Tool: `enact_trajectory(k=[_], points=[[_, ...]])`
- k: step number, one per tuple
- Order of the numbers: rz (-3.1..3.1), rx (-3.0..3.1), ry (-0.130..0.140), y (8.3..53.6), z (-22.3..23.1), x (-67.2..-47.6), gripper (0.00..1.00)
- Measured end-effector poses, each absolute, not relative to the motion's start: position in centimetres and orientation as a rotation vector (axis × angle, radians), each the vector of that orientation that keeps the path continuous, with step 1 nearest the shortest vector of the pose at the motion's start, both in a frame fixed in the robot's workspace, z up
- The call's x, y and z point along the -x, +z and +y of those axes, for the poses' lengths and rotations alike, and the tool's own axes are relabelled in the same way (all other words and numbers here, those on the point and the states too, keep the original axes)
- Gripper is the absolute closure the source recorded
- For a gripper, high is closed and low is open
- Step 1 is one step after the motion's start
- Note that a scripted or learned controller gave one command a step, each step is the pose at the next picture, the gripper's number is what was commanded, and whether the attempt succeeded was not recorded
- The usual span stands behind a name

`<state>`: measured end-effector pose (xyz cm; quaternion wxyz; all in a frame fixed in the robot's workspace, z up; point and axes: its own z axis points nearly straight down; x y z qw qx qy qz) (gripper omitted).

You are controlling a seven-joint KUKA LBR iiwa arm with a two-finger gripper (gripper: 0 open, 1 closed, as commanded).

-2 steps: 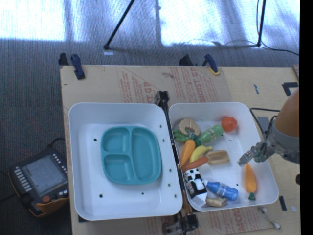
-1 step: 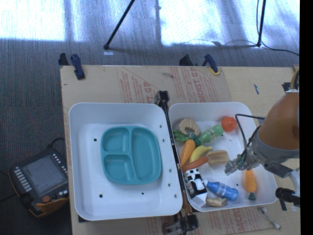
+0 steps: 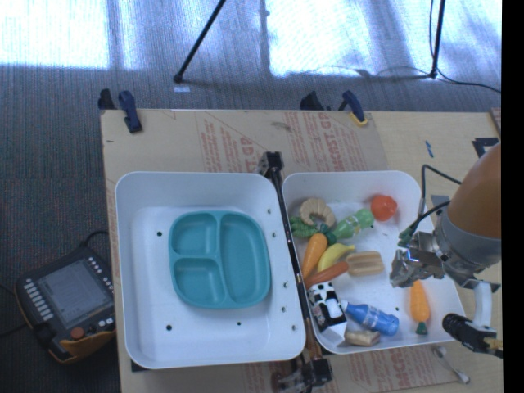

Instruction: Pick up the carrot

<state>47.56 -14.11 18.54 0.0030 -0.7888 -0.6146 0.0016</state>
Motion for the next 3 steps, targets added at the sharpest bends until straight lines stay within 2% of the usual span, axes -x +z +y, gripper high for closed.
enact_trajectory(k=[1, 2, 3], points=[[-1.928, 2.472, 0.005, 18.5, -14.1, -47.6, 0.0], [-1.92, 2.48, 0.005, 17.1, -19.2, -49.7, 0.0], [-2.305, 2.141, -0.008, 8.9, -20.5, -49.4, 0.0]])
